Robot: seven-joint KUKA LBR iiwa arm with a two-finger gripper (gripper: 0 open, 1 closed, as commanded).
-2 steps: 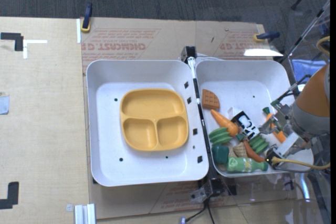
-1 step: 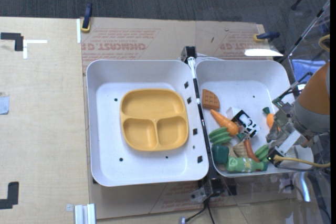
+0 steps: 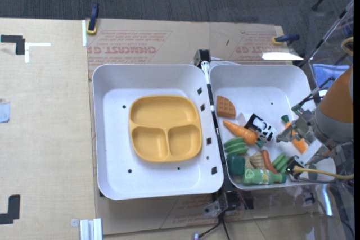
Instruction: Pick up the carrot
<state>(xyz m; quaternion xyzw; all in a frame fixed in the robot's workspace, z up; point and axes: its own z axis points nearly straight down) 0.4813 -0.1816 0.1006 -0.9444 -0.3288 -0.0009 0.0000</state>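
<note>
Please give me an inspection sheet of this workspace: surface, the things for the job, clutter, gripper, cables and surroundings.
Surface: two white bins side by side on cardboard; left bin holds a yellow divided plate.
Job's things: carrot lies in the right bin, near its middle, not gripped.
Clutter: waffle piece, black-and-white toy, green toy foods, green bottle crowded in the right bin's lower half.
Gripper: gripper over the right bin's right side; finger state cannot be told.
Cables: yellow cable near the arm; black cable below the bins.
Surroundings: blue clamps on the cardboard; dark floor beyond.
</note>
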